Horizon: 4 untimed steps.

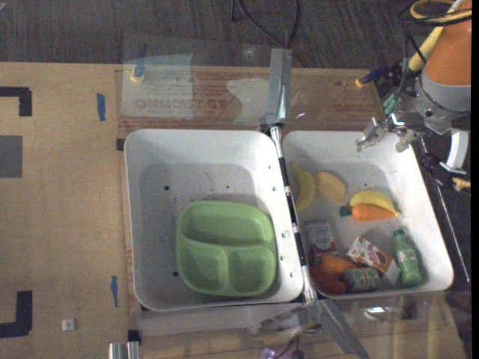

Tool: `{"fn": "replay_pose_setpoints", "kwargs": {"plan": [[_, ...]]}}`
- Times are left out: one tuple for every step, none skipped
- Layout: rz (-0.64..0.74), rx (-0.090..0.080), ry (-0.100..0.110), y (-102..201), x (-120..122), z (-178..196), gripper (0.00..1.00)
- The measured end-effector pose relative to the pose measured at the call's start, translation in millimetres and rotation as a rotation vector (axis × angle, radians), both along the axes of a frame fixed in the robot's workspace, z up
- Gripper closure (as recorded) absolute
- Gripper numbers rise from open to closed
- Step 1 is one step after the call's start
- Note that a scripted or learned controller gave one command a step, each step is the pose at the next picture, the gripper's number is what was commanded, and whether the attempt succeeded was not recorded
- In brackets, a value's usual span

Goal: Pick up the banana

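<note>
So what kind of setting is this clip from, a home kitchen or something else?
Most likely a robotics lab bench rather than a kitchen: two white bins side by side on a taped board, toy food such as the banana and carrot, and the arm's end effector over the right bin's far edge.

Two bins (150,223), one banana (372,198)

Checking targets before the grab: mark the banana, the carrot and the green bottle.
banana (374,198), camera view, middle of its yellow curve.
carrot (372,212), camera view, centre of the orange body.
green bottle (408,262), camera view, mid-body, below the cap.
</note>
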<state>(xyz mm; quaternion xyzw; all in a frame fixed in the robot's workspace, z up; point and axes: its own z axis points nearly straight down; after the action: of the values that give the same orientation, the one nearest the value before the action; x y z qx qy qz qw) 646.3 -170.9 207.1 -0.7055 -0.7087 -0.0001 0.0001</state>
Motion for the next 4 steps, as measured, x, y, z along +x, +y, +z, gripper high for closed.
{"fn": "replay_pose_setpoints", "kwargs": {"plan": [[0.157,-0.003,-0.005,20,6,46,0.0],[0.12,0.0,0.0,71,-67,112,0.0],[0.319,-0.001,-0.002,12,-84,-16,0.0],[0.234,-0.002,-0.004,-36,-94,-113,0.0]]}}
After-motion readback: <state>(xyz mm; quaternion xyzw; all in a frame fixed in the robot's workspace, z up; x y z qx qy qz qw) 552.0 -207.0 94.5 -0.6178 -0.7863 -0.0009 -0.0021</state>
